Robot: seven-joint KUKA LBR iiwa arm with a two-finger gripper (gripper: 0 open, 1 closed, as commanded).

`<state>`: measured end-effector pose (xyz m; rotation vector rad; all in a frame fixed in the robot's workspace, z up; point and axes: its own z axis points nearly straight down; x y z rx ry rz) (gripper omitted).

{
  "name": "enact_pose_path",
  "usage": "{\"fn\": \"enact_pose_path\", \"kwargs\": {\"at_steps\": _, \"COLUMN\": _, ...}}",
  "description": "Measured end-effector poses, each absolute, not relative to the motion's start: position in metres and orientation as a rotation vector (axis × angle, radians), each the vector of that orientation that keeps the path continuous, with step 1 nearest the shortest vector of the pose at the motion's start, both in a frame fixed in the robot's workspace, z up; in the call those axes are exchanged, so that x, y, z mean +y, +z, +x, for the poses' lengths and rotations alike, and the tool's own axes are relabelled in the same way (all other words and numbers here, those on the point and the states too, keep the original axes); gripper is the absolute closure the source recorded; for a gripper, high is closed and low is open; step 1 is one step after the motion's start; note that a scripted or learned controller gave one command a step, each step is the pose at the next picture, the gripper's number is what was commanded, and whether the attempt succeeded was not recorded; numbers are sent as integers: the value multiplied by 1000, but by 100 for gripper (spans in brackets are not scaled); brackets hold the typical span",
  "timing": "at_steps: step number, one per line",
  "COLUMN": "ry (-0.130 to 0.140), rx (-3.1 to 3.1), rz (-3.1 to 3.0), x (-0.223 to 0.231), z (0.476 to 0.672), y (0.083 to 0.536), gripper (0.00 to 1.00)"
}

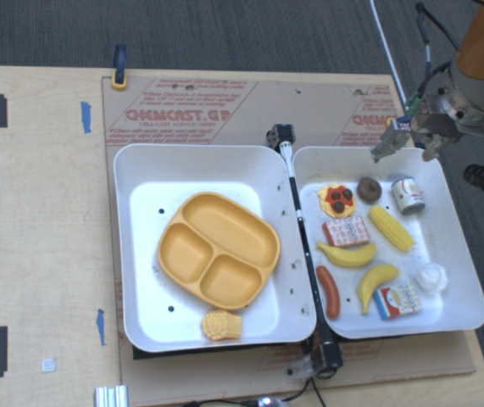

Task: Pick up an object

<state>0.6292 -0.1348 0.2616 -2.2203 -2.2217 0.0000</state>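
Status: the pick has not begun, judging from the layout. The end effector point(411, 138) hangs at the far right corner of the right bin point(466, 278), above its rim, and nothing is seen between its fingers. Whether those fingers are spread or pressed together cannot be told at this angle.

All candidate objects lie on the floor of the right bin — none is lifted. Nearest the end effector are a small can point(408, 195) and a brown doughnut-like piece point(369, 190), with a pizza-slice toy point(338, 199) just beside the latter. Further forward lie a corn cob point(392, 228), a wafer-like block point(347, 231), two bananas point(348, 255) point(375, 284), a sausage point(328, 292), a small carton point(397, 300) and a pale, indistinct item point(430, 275) near the right wall.

The left bin point(127, 253) holds a yellow divided plate point(217, 250) and a small yellow ridged piece point(222, 325) in front of it; both are well apart from the arm.

Remaining steps, as a judgement: select a target, descend over it, grip it, and lift it away from the bin floor. The can appears the closest option, though its rounded body may roll or slip.
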Motion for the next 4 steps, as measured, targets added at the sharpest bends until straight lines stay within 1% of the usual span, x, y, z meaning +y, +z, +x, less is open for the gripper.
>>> {"fn": "enact_pose_path", "kwargs": {"at_steps": 1, "ry": -10, "rx": -2228, "rz": -2228, "x": -145, "z": 644, "y": 100, "gripper": 0}}
{"fn": "enact_pose_path", "kwargs": {"at_steps": 3, "ry": -20, "rx": -2232, "rz": -2238, "x": -95, "z": 596, "y": 93, "gripper": 0}}
{"fn": "enact_pose_path", "kwargs": {"at_steps": 4, "ry": -22, "rx": -2234, "rz": -2241, "x": -95, "z": 580, "y": 93, "gripper": 0}}
